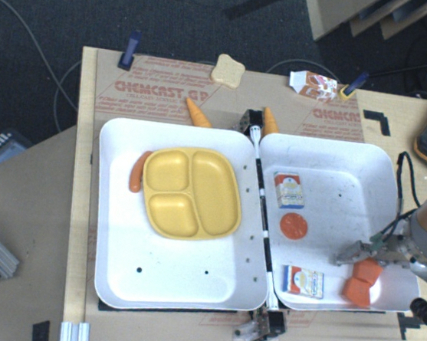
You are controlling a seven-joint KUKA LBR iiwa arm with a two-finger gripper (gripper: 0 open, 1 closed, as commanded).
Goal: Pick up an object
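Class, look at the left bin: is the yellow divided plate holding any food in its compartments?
No. The yellow divided plate sits in the left bin with all three compartments bare; the hot dog lies beside its left edge.

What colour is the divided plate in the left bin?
Yellow: the divided plate shows plainly in the camera view.

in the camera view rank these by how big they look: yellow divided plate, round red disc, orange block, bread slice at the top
1. yellow divided plate, by far the largest.
2. orange block.
3. bread slice and round red disc: these look about alike, so I won't rank them; the bread also lies farther from the camera.
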